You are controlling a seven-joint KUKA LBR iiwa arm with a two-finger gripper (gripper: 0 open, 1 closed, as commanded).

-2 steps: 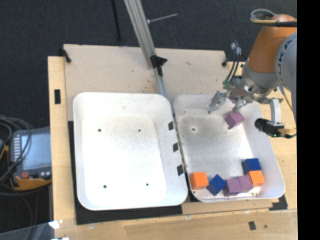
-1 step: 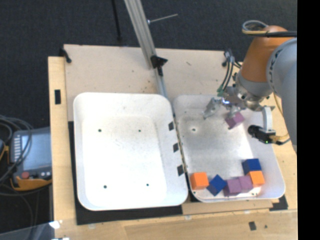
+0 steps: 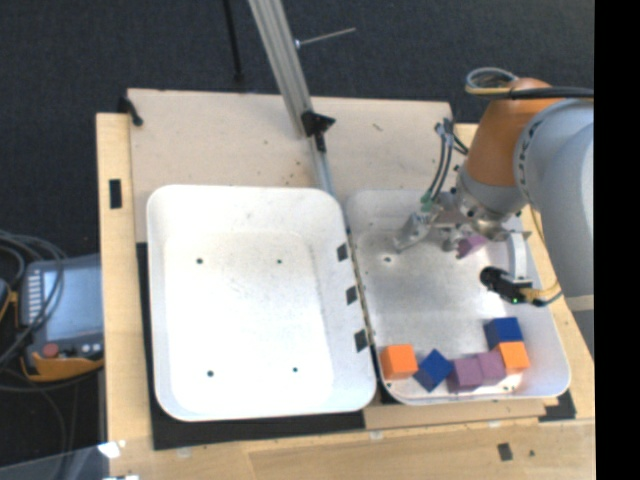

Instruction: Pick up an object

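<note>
Over the right bin's far end I see the tool; whether it grips anything I cannot tell. Blocks cluster along the near edge.

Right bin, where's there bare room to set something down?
The right bin is bare across its middle, between the claw at the far end and the blocks. The near edge is crowded: orange block, blue block, purple blocks.
</note>
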